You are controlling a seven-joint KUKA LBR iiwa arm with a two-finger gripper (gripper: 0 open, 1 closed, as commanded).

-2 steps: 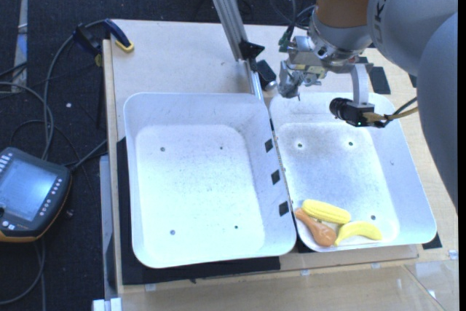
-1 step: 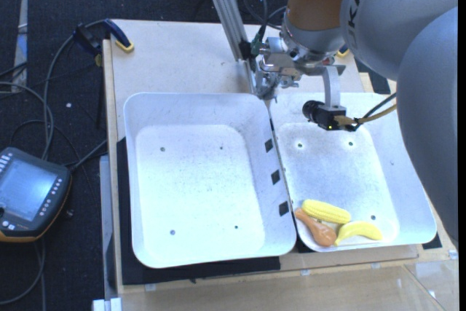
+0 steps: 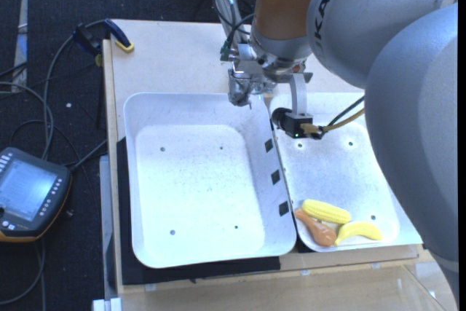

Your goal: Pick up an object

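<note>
The arm reaches in from the right, and its tool hangs over the far rim of the left bin, close to the ridge where the two bins meet. Whether the tool is parted or closed cannot be made out, and nothing can be seen in its grip. The objects lie together in the near part of the right bin, by its near rim: a corn cob, a carrot touching it on the near side, and a banana just beside them. A pendant lies on the floor, left of the table.
</note>
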